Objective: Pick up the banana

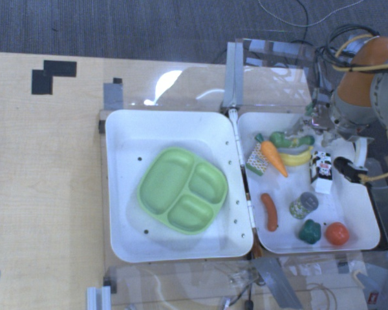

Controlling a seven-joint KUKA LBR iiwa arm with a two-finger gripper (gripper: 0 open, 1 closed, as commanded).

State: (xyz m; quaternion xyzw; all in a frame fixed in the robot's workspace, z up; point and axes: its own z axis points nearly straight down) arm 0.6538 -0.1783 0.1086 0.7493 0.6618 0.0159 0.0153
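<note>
The yellow banana (pixel 297 157) lies in the upper part of the right bin (pixel 368 237). An orange carrot (pixel 273 158) leans across its left end, and a green vegetable (pixel 282 138) sits just behind it. My gripper (pixel 314 123) hangs over the bin's back right area, a little up and to the right of the banana. Nothing shows as held by it.
The right bin also holds a patterned packet (pixel 257 161), a cow-print carton (pixel 321 169), a red sausage (pixel 269 212), a grey can (pixel 304 205), a dark green pepper (pixel 309 232) and a red tomato (pixel 337 234). A green divided plate (pixel 183 190) lies in the left bin (pixel 123 237).
</note>
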